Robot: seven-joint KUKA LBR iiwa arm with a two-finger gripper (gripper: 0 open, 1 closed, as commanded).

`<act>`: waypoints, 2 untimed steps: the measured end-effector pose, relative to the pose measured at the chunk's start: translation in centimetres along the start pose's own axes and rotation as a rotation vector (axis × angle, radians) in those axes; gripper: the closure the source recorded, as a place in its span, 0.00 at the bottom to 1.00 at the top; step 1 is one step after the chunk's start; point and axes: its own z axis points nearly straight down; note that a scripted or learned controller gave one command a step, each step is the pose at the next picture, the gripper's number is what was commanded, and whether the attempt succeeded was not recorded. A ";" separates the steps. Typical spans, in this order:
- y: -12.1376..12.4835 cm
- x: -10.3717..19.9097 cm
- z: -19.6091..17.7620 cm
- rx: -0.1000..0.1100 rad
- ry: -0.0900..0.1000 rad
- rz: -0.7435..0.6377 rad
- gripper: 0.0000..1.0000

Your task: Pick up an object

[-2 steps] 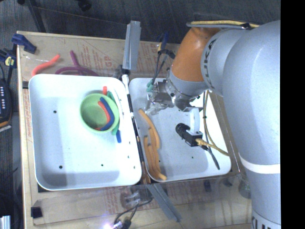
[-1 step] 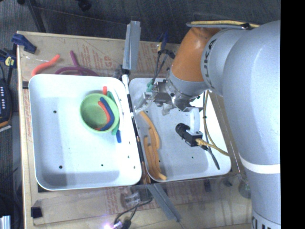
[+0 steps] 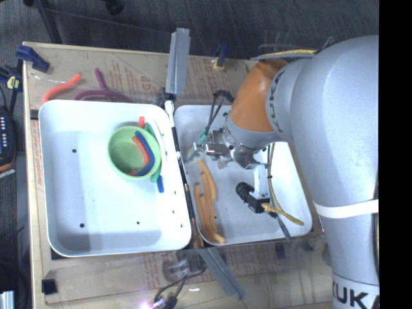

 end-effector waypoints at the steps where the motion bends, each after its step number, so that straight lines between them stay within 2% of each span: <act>1: -2.5 -2.2 2.2 -0.013 0.003 -0.116 0.00; 2: -2.5 -2.3 1.3 -0.009 0.001 -0.120 1.00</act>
